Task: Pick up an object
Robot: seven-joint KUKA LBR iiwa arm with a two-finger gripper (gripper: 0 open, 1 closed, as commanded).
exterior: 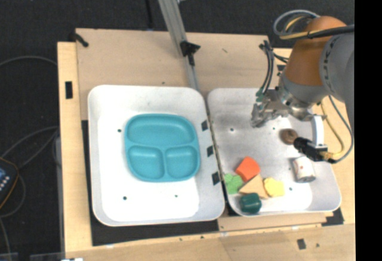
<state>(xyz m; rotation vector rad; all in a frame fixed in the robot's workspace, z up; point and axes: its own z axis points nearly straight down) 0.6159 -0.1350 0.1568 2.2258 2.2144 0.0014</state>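
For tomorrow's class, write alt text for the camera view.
A grey-and-orange robot arm's hand hovers over the right bin, above a cluster of small coloured blocks near its front edge. The left bin holds a teal divided plate.

View count: one fixed camera.
Position: sat above the bench point(149, 57).
Facing: looked down at a slant.
Range: far enough to take in both the left bin point(101, 134) and right bin point(239, 104).
Arm entry: from the view's right.
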